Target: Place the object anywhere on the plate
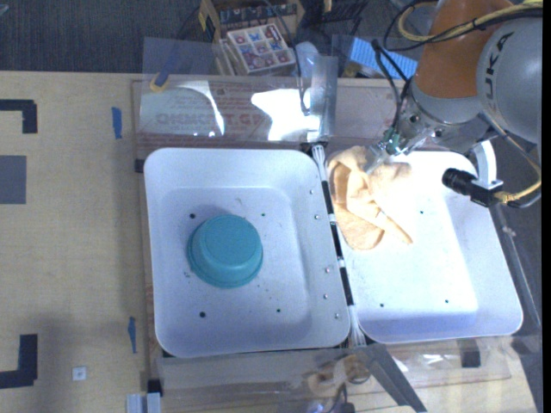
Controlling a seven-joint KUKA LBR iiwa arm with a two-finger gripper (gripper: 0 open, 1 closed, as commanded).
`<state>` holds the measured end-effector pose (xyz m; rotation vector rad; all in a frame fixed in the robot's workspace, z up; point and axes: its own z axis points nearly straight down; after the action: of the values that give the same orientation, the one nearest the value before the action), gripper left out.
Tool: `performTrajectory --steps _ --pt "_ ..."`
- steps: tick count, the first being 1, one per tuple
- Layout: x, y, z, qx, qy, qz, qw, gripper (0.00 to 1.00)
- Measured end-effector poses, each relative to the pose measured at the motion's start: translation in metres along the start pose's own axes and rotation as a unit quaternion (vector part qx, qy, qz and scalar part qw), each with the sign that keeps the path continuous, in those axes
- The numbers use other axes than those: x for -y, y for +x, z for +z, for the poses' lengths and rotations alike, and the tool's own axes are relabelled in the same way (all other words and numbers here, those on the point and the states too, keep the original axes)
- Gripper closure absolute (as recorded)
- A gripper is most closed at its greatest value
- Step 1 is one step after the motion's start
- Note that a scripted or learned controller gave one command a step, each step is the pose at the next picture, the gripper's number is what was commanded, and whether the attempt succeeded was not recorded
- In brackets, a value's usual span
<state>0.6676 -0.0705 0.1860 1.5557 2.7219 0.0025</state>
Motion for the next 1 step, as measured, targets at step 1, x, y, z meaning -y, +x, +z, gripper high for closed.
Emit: performTrajectory --steps 1 --pt "-0.0005 -0.0020 -0.0400 0.000 0.000 0.001 1.0000 1.00"
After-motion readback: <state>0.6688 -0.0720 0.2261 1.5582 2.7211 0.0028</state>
